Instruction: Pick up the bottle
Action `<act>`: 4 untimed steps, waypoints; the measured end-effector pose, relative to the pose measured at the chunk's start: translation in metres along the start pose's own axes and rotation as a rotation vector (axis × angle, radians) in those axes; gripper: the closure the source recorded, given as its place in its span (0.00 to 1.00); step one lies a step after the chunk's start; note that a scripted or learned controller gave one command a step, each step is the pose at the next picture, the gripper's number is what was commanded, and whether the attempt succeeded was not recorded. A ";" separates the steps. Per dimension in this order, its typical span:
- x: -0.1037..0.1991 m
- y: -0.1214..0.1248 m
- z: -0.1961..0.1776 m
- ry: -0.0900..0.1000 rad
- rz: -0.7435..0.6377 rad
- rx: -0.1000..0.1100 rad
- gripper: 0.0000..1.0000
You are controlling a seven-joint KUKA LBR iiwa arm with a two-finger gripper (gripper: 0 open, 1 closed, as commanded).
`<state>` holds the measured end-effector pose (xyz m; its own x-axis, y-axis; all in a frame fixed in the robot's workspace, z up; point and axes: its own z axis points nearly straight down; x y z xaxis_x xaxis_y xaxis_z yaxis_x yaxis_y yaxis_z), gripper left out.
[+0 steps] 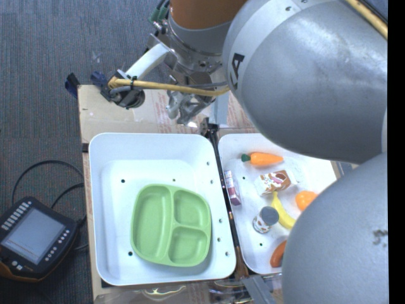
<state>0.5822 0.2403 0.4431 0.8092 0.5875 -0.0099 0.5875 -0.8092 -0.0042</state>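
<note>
A small bottle (pixel 265 220) with a grey cap stands in the right bin (pixel 253 261), near its middle, next to a yellow banana (pixel 283 213). My gripper (pixel 183 111) hangs behind the back edge of the two bins, above the bench, far from the bottle and up-left of it. The big grey arm (pixel 304 62) covers the right bin's far right part.
The right bin also holds a carrot (pixel 262 159), a snack packet (pixel 276 181), a purple tube (pixel 233 188) by its left wall, an orange (pixel 305 199) and another orange item (pixel 278 253). A green divided plate (pixel 171 224) lies in the left bin (pixel 104 170). A cable (pixel 164 86) crosses behind the bins.
</note>
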 end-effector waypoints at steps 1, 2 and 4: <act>0.000 0.003 -0.007 -0.004 0.008 0.001 1.00; 0.019 0.007 0.031 0.001 -0.162 -0.002 1.00; 0.021 0.002 0.016 -0.013 -0.176 0.002 1.00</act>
<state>0.6001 0.2509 0.4267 0.6938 0.7199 -0.0217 0.7199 -0.6940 -0.0093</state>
